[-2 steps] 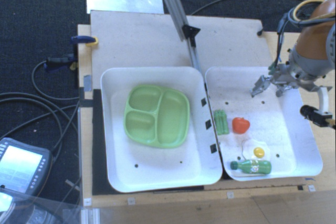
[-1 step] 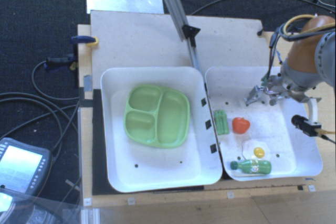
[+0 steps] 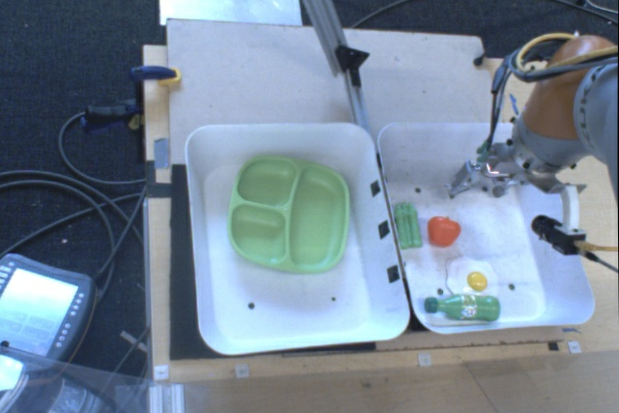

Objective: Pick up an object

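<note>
The right bin (image 3: 556, 290) holds several toy foods: a red-orange piece (image 3: 444, 230), a ridged green piece (image 3: 409, 225) against the left wall, a fried egg (image 3: 471, 278) and a green bottle (image 3: 464, 307) lying on its side near the front edge. My gripper (image 3: 476, 189) hangs over the back part of this bin, up and to the right of the red-orange piece. It stands open with nothing between its fingers.
The left bin (image 3: 208, 295) carries a light green divided plate (image 3: 290, 213). A slanted metal pole (image 3: 324, 10) runs from the top down to the gap between the bins. A black fitting on the arm (image 3: 556, 235) overhangs the right bin's right side.
</note>
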`<state>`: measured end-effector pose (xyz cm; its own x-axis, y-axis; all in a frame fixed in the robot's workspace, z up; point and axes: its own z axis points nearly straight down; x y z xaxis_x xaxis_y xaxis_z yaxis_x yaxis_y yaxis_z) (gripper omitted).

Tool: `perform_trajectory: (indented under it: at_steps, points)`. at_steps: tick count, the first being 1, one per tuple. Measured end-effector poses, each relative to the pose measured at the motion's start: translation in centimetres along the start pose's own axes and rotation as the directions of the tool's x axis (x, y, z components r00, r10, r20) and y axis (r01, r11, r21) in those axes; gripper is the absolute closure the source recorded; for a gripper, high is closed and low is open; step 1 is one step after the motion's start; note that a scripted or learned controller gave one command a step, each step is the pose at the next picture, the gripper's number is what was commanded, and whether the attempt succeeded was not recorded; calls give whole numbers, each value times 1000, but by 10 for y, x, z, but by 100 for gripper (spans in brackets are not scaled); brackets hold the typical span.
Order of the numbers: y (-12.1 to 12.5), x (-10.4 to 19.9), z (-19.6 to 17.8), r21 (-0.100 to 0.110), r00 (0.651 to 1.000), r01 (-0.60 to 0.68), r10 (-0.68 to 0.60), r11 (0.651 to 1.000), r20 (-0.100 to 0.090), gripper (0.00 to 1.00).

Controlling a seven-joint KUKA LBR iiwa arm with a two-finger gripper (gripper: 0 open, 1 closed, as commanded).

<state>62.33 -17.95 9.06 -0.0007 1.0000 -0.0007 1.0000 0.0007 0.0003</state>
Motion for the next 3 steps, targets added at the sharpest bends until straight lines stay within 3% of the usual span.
perform_trajectory:
  at_steps: [1,3]
  points:
    - [1,0,-12,-4,1000,0,0,1000,1,100]
    - [-3,1,-107,-7,1000,4,-4,1000,1,100]
